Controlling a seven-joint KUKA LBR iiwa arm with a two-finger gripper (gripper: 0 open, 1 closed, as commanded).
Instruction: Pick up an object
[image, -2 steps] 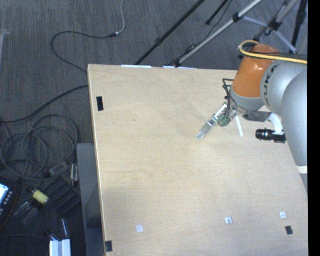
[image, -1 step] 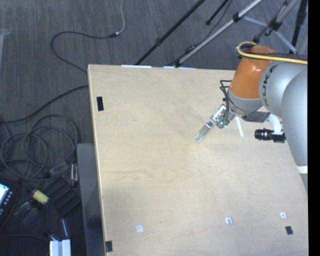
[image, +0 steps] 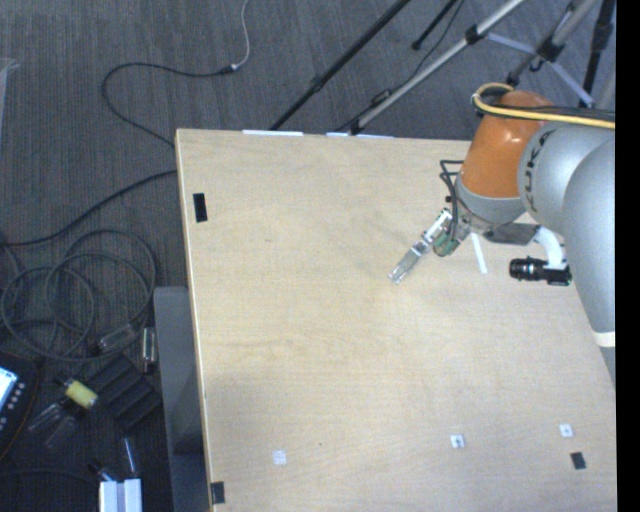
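pincer hangs over tabletop toward far right corner | open or shut: cannot tell | tip: pick a thing first, go down slow

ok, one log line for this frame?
arm: reaching in from right | gripper: over bench, far half | held: none seen | pick: not done

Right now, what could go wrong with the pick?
1. The gripper is over bare bench; the things that I see, the black tag and white marks, are small, flat and far off, so a grasp here may catch nothing.
2. The gripper points down at a slant; going lower, it might scrape the bench.
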